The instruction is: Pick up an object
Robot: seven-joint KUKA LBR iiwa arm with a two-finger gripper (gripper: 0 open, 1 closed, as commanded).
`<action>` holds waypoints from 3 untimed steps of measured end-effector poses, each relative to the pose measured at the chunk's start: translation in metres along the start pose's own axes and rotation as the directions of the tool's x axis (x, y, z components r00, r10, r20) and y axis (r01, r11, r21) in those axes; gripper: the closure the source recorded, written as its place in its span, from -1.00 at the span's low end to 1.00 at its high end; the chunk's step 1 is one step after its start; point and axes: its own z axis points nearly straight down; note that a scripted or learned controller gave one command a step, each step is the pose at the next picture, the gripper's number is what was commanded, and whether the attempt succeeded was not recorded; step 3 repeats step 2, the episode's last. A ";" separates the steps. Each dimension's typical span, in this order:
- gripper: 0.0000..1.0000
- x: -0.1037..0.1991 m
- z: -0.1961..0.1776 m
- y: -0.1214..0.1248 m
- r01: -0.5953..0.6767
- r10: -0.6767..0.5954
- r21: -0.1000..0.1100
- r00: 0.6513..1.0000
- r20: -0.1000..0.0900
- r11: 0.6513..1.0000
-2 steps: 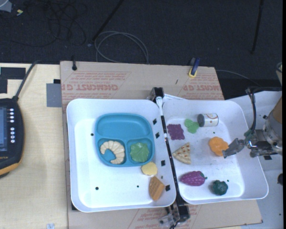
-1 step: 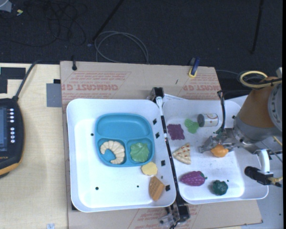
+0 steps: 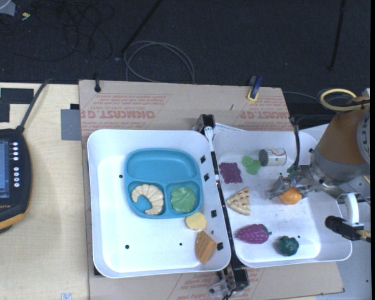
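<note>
Cardboard-covered worktop [image 3: 175, 108] carries 2 bins, and in the right bin [image 3: 312, 245] an orange fruit [image 3: 291, 197] is clamped by the gripper [image 3: 287, 191] jaws.

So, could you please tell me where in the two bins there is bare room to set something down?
Left bin: free floor along its near edge, below the blue tray, left of the yellow piece and brown piece. Right bin: a small patch between the purple grapes, green ball and orange fruit. Crowded around the gripper and can.
</note>
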 end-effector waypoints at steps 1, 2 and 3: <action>1.00 0.049 0.012 0.058 0.005 -0.005 0.009 1.000 -0.001 1.000; 1.00 0.115 -0.096 0.087 0.009 -0.009 -0.009 1.000 0.001 1.000; 1.00 0.115 -0.096 0.087 0.009 -0.009 -0.009 1.000 0.001 1.000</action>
